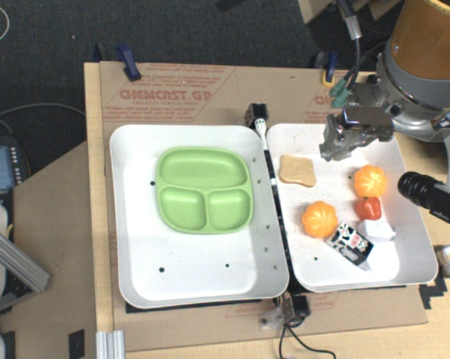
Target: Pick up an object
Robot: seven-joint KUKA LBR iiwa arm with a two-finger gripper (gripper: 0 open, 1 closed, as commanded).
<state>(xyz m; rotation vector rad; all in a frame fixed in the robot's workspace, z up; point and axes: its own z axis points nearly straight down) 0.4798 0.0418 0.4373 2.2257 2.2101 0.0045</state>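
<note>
Toys are kept in the right bin (415, 271), so that is where a pick can be made. The left bin (128, 200) is given over to a green divided plate (205, 189), which lies flat near its middle.

The gripper (336, 149) is held over the top part of the right bin, and nothing is seen between its fingers. It is hard to tell from this view if the fingers are spread or pressed together (they look like one dark lump). The gripper is held up and off the toys, most likely so that it can be brought down on one of them without the others being bumped.

The nearest toy is the piece of toast (297, 170). It lies flat on the bin floor, just below and to the left of the gripper, near the wall shared with the left bin. It is a little wider than it is tall, so its long line runs left to right in the view, with a small tilt.

An orange ball (318, 218) is set below the toast. A second orange ball (370, 181) is set to the right, and a red toy (369, 208) is touching it from below. A black and white toy (350, 242) and a small white block (380, 230) are crowded at the low right.

The toast is well apart from the others, so it is judged the easy one to grab. It is thin and flat, though, so it could be missed.
</note>
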